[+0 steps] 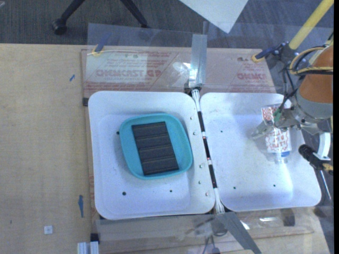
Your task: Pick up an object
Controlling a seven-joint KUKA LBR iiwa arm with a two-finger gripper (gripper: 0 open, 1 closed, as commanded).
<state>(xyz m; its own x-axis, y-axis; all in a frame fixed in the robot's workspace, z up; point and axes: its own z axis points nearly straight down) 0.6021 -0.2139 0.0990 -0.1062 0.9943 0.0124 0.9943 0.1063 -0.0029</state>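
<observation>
Wooden bench (37, 142) up top here, with two shallow white bins side by side on it and a strip of printed cardboard (127, 70) behind their far edges. The only loose thing in the right bin (238, 168) is a small crumpled plastic bottle (276, 140) with a red and white label, lying near that bin's right edge, closer to the far side than the near one. Something crinkly and clear sits just to its left, touching it, can't really tell what it is.

The gripper (288, 118) is right at the bottle's far end, coming in from the right on the grey arm (318, 89) with the orange band. Honestly can't tell how the jaws stand, they're lost in the clutter of cables and wrist hardware, and I can't see whether anything is between them.

Over in the left bin (100, 194), a teal tray-like dish (127, 142) sits roughly in the middle, with a dark ribbed slab (154, 148) lying inside it. A chair's wheeled base (79, 9) sits on the floor beyond the bench's far edge.
</observation>
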